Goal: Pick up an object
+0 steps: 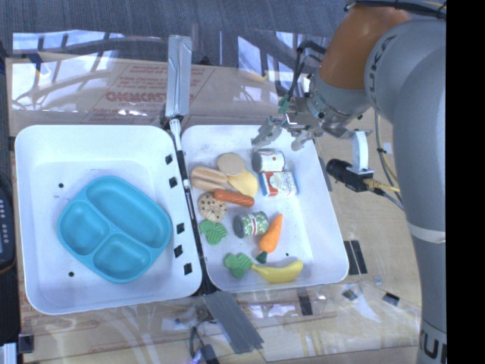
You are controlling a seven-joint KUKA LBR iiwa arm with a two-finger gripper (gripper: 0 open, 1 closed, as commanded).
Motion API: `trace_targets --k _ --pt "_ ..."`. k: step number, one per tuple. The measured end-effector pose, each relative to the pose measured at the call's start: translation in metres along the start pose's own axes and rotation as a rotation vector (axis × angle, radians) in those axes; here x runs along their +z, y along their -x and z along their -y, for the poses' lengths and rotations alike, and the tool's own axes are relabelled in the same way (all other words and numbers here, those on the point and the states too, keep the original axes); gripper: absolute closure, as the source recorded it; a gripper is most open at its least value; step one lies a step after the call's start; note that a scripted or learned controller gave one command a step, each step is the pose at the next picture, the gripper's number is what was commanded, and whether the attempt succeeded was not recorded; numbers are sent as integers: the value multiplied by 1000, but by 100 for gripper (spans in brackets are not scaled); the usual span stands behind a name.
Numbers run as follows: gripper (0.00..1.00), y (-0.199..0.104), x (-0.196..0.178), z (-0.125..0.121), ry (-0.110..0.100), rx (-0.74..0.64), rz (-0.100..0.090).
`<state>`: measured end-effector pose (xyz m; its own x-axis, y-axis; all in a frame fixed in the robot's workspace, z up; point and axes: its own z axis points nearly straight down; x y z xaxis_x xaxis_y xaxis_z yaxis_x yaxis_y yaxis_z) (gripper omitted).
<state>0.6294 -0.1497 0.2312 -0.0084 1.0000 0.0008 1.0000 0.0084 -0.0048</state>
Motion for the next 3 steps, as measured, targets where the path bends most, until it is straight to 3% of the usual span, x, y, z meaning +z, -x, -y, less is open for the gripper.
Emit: trace_targets --k 1,2,3 --pt "0 31 110 -23 33 -68 10" --pt "0 35 118 -20 39 -59 14" --pt "100 36 102 -24 50 -64 19"
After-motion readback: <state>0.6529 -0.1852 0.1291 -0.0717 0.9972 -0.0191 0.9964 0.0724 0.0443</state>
